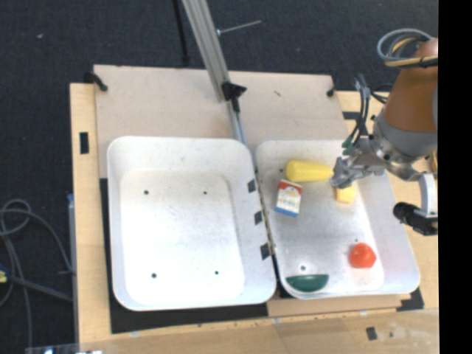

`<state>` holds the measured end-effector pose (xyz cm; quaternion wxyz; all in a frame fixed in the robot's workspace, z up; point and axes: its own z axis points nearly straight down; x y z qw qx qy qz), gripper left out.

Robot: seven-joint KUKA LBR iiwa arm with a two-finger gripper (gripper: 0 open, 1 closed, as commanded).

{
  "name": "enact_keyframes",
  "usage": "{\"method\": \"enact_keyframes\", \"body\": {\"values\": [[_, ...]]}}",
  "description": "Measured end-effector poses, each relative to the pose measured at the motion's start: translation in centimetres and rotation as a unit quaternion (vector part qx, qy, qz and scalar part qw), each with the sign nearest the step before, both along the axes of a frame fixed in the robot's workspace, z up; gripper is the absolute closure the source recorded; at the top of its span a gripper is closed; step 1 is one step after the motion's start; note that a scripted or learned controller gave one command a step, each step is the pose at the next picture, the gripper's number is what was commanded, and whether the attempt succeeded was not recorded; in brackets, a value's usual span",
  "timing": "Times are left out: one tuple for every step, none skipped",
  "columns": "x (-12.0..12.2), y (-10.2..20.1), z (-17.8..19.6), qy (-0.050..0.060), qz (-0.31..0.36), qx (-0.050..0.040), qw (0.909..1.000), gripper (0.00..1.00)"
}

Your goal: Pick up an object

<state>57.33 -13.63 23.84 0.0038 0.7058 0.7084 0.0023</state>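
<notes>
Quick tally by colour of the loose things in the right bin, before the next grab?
Yellow: 2, a long piece and a small block under the gripper
Red and white: 1, a small carton
Orange-red: 1, a ball
Dark green: 1, a bowl-shaped piece at the near rim
Total: 5

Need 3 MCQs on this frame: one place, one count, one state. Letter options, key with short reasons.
1. Where does the red-and-white carton lie?
A. left bin
B. right bin
C. on the bench

2. How many objects lie in the right bin?
A. three
B. five
C. seven

3. Where is the hand?
A. low over the small yellow block
B. high above the left bin
C. off the bench

Key: 1 B, it lies near the right bin's left wall. 2 B: carton, long yellow object, yellow block, orange-red ball, dark green object. 3 A, it sits right at the block.
</notes>
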Motion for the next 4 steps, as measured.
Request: {"method": "enact_keyframes", "body": {"values": [[0.0,-0.2,-0.8,0.005,0.0,-0.0003,1.0,1.0],[1.1,4.9,-1.6,0.005,0.001,0.0011,1.0,1.0],[3.5,9.8,-1.4,0.003,0.002,0.0016,1.0,1.0],[5.4,15.7,-1.0,0.003,0.002,0.0019,1.0,1.0]]}}
